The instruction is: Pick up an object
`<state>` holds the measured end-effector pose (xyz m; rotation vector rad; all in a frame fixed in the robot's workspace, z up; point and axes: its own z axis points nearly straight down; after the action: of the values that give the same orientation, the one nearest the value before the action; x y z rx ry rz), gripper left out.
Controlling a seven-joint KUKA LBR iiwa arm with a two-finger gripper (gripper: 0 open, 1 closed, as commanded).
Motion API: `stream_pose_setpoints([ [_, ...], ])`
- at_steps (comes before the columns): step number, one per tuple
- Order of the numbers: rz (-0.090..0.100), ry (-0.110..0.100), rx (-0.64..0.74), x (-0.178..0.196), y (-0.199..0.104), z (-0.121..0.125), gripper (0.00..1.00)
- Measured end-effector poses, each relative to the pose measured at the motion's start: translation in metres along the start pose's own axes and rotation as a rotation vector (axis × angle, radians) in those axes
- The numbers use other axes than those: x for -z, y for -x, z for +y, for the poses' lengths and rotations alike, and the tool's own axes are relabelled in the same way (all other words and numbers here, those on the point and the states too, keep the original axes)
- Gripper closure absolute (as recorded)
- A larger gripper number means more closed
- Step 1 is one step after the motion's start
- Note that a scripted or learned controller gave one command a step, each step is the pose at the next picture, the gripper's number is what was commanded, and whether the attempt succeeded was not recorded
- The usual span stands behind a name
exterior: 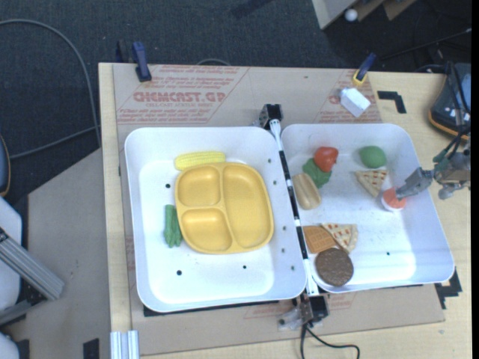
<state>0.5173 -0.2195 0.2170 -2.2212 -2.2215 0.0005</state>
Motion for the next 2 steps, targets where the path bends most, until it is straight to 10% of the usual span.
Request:
stream_pose_setpoints([
  [1, 0.008, 0.003, 0.007, -0.132, -0.001, 0.063, 0.00],
  [2, 0.018, -0.010, 0.004, -0.132, -0.004, 0.150, 0.00],
])
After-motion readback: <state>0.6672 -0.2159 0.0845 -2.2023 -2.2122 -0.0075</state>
